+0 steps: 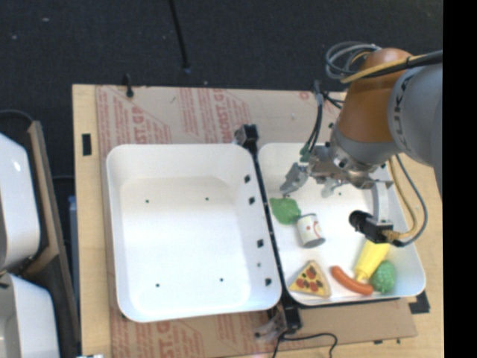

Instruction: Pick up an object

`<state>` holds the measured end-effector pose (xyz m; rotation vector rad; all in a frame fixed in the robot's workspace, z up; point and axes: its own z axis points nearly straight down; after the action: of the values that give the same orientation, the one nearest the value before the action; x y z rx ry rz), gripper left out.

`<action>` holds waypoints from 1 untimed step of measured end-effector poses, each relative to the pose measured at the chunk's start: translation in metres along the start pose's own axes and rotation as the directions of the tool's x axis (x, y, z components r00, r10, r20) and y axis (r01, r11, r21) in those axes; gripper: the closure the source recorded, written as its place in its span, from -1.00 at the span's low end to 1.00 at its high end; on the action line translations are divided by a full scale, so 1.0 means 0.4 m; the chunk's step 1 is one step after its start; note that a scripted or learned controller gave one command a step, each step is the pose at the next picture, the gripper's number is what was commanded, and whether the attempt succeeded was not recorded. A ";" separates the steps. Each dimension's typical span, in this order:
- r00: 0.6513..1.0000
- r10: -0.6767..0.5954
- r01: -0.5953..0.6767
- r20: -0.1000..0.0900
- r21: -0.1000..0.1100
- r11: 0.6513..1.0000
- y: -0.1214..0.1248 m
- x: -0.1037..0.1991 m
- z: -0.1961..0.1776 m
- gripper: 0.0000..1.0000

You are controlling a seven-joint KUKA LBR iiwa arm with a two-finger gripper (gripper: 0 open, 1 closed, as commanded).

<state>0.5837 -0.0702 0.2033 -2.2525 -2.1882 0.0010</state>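
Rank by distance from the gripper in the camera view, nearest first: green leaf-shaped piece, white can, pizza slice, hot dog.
From the gripper:
1. Green leaf-shaped piece, just below its left finger, by the bin divider.
2. White can, mid-bin, below the gripper.
3. Pizza slice, near the front rim.
4. Hot dog, front rim, right of the pizza; close to it in distance.

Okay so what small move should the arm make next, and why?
Probably lower straight down: the gripper hangs open above the right bin, nothing between its fingers, with the green leaf-like piece and small white can just below it.
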 end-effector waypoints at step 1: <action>1.000 -0.029 0.029 0.001 -0.002 1.000 -0.002 -0.008 0.006 -1.00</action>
<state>0.5827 -0.0734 0.2008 -2.2224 -2.2218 -0.0002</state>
